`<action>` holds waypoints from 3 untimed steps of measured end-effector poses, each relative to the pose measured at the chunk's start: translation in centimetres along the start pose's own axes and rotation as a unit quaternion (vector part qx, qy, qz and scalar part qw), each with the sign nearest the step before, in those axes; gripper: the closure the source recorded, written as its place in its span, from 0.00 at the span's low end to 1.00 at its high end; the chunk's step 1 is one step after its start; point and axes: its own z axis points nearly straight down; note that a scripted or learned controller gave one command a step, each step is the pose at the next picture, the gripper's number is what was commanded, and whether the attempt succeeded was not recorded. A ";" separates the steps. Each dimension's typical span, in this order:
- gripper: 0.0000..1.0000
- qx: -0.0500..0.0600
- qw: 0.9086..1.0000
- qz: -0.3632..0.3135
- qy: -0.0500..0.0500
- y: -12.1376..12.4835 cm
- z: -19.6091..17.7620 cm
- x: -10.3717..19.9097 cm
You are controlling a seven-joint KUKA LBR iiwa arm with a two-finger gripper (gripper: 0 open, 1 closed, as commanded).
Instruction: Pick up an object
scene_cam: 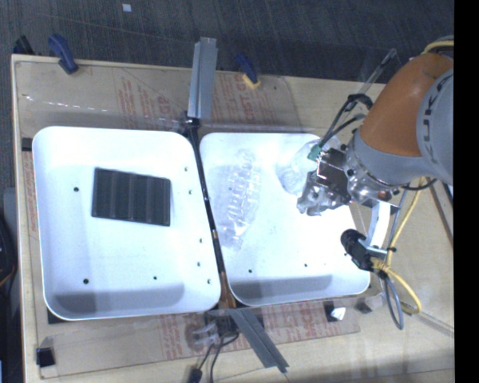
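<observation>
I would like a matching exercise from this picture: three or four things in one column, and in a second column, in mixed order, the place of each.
Things:
1. dark slab
2. clear bottle
3. tool
4. blue clamp

Places:
A. middle of the right bin
B. far left edge of the bench
C. in the left bin
D. over the right part of the right bin

Pairs: 1-C, 2-A, 3-D, 4-B
</observation>
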 end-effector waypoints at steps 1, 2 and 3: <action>0.00 0.000 1.000 0.000 0.000 0.0 0.0 0.0; 0.00 0.000 0.999 0.033 -0.001 -5.0 6.6 6.9; 0.00 -0.002 1.000 0.028 0.000 -0.8 2.0 3.1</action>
